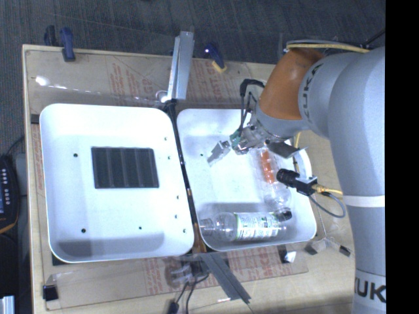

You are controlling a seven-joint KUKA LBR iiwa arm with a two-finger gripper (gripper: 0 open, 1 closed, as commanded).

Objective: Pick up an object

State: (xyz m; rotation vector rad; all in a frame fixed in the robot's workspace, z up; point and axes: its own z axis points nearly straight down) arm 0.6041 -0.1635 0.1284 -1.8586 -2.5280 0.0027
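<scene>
Reaching in from the right, the grey arm with its orange band hangs over the right bin, and the tool sits above the upper middle of that bin's white floor. How the tool stands, wide or narrow, cannot be told: its tip is small and blurred against the white, and nothing can be made out in its grip.

A clear plastic bottle with a green-and-white label lies on its side along the near wall of the right bin, its cap pointing toward the right corner. It is below the tool and apart from it, with bare bin floor between them. A second clear bottle, with an orange patch near its upper end, lies lengthwise against the right side of the same bin, partly under the arm's wrist, just right of the tool.

The left bin holds a dark ribbed rectangular block near its middle. Both bins rest on the counter.
</scene>
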